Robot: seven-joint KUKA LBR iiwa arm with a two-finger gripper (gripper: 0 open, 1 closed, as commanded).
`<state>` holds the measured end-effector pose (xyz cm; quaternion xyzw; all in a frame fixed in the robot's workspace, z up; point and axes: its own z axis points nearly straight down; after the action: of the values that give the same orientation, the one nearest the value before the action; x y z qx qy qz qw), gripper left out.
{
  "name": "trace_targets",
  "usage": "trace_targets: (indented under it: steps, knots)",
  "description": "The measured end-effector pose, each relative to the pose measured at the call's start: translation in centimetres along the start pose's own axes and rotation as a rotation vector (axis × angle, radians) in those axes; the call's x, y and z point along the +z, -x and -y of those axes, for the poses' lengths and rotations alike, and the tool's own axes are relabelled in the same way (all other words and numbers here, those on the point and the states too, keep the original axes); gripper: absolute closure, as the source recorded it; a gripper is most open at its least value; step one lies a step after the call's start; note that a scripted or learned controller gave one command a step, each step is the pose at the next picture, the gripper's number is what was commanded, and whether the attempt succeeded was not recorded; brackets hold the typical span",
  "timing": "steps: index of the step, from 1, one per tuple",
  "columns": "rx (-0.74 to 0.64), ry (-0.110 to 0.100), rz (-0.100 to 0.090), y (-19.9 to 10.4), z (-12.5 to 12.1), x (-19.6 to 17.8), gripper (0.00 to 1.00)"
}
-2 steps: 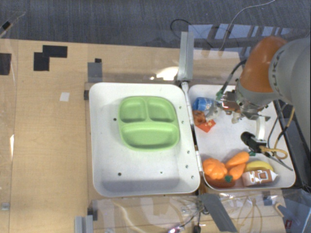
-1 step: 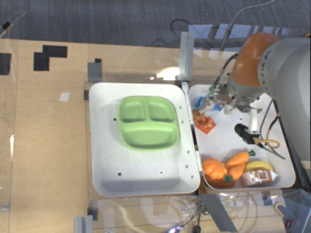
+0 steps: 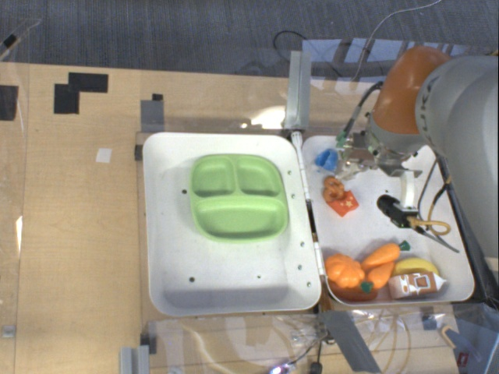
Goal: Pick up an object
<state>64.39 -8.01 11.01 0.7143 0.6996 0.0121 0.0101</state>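
From where I stand, the grey arm (image 3: 461, 107) leans in from the right over the right bin (image 3: 365, 228), its orange band just above the wrist. The tool (image 3: 352, 160) hangs low at the bin's far left corner. It is bunched up under the wrist, and I cannot tell whether it is spread or pressed together; I see nothing caught in it.

The things it could pick all lie in that right bin. A small blue piece (image 3: 327, 160) sits just beside the tool, against the far left wall. A red-and-orange toy (image 3: 341, 196) lies near the tool, a little toward the front. Along the front wall there is a cluster: an orange pepper (image 3: 344, 272), a carrot (image 3: 381, 256) leaning against it, a banana (image 3: 416, 267), and a small carton (image 3: 413, 286) touching the banana.

The left bin (image 3: 168, 275) holds a green divided plate (image 3: 236, 196), lying flat near its middle. Both bins rest on the pale wooden worktop (image 3: 70, 232).
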Motion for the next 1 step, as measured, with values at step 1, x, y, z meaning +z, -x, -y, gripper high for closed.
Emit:
trace_targets:
  steps: [1]
  knots:
    - [0.000,0.000,0.000,0.01,0.00,0.00,0.00]
